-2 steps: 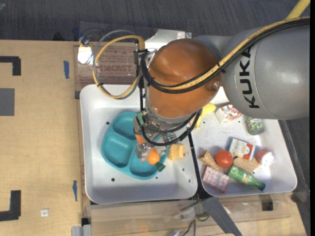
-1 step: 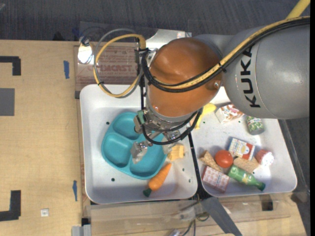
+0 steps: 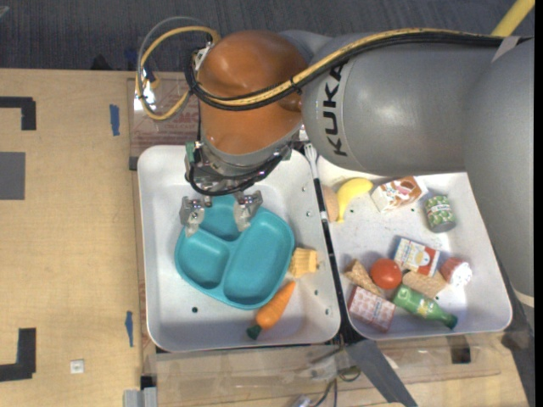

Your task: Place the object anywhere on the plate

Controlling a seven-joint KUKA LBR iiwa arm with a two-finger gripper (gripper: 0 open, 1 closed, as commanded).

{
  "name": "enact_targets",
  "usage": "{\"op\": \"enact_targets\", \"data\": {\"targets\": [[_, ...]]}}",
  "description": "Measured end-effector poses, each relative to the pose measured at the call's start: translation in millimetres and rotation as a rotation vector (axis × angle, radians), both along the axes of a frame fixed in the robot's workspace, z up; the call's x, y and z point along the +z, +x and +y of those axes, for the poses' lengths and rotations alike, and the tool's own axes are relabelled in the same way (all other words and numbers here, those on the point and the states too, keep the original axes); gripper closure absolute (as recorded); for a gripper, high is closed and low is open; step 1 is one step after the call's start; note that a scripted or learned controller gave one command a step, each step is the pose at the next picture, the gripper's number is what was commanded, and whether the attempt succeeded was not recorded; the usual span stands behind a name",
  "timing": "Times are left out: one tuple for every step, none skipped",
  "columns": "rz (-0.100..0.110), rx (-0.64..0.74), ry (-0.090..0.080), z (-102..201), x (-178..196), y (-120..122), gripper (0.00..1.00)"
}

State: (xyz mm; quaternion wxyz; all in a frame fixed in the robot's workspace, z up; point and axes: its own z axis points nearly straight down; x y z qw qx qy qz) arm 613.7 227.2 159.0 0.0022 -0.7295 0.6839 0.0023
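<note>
The left bin (image 3: 161, 312) is holding a teal divided plate (image 3: 246, 265), with a carrot (image 3: 276, 306) leaning on the plate's lower edge and a small yellow piece (image 3: 303, 263) beside its right rim. The right bin (image 3: 484, 253) is holding a banana (image 3: 355, 193), tomato (image 3: 386, 273) and small packets. The hand (image 3: 221, 211) is hovering open over the plate's upper end, gripping nothing; the carrot is lying below and right of it.

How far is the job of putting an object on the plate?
Done: nothing lies on the teal plate yet. In hand: the gripper hovers over the plate's upper edge, fingers apart with nothing between them. Left: the carrot and the yellow toy lie beside the plate in the left bin; one must be picked and placed.
</note>
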Motion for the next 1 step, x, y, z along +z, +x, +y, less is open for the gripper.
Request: {"op": "enact_targets", "data": {"targets": [[-0.003, 0.117, -0.003, -60.3, -8.1, -13.7, 0.0]]}}
